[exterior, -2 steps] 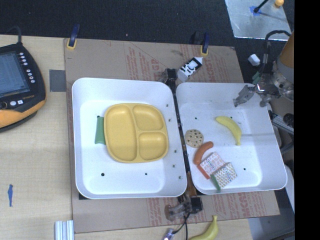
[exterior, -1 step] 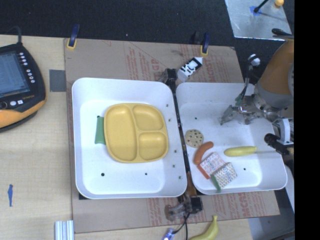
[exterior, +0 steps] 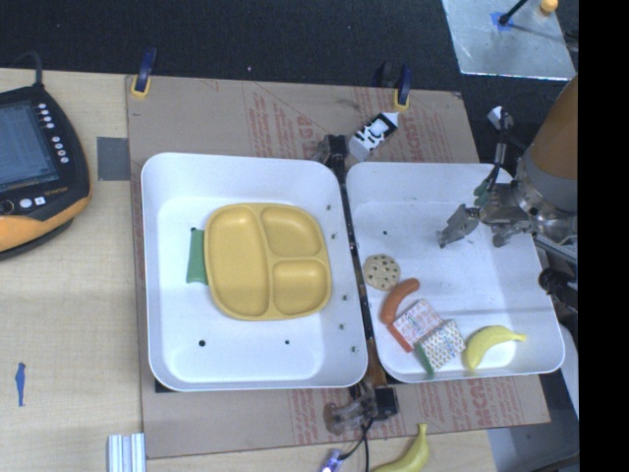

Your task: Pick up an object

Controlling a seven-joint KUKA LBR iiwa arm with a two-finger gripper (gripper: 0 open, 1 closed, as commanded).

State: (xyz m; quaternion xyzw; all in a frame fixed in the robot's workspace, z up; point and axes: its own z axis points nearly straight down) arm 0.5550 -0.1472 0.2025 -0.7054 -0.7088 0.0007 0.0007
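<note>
Tray (exterior: 267,261) in left bin (exterior: 167,342)

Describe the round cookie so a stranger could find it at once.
Start at the right-hand shallow white bin. Along its left wall, about halfway down, lies a round tan speckled cookie, just above the orange sausage-shaped toy. It is the only flat, circular piece among the bin's items.

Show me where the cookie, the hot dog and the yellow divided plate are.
cookie (exterior: 380,270), camera view, middle of its top face
hot dog (exterior: 399,298), camera view, mid-length of the sausage
yellow divided plate (exterior: 236,254), camera view, floor of its large left compartment
</note>
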